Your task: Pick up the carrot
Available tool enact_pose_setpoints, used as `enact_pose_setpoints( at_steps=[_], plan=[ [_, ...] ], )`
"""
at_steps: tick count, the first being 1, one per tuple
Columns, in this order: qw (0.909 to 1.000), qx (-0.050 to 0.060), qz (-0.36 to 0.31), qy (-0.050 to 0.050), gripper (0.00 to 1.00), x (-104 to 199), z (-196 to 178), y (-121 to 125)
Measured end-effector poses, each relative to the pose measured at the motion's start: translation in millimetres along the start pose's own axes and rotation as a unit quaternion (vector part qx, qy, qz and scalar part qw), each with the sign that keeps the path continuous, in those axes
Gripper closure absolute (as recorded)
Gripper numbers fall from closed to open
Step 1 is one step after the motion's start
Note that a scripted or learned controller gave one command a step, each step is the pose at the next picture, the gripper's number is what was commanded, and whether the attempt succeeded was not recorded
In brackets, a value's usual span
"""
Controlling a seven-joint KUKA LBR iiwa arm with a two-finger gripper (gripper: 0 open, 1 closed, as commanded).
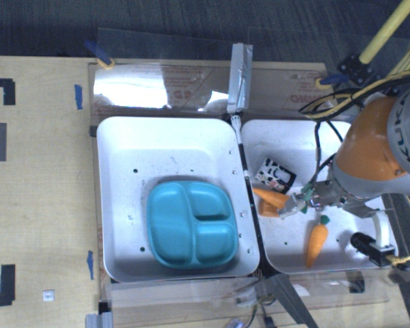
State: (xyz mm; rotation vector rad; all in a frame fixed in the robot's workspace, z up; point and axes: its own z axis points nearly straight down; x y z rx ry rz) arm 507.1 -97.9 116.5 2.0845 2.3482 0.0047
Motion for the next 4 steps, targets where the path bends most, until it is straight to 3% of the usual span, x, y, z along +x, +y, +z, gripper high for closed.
enact_pose_setpoints(
  at_steps=[1, 2, 3, 4],
  plan=[
    [0.9999, -0.001, 0.011, -0.001, 0.0, -44, 29, -31],
    [0.9848, -0.003, -0.174, -0.002, 0.0, -1, 28, -25],
    [0.995, -0.003, -0.1, -0.002, 0.0, 1, 28, -25],
    [0.9998, -0.002, -0.019, -0.002, 0.0, -22, 29, 36]
  ],
)
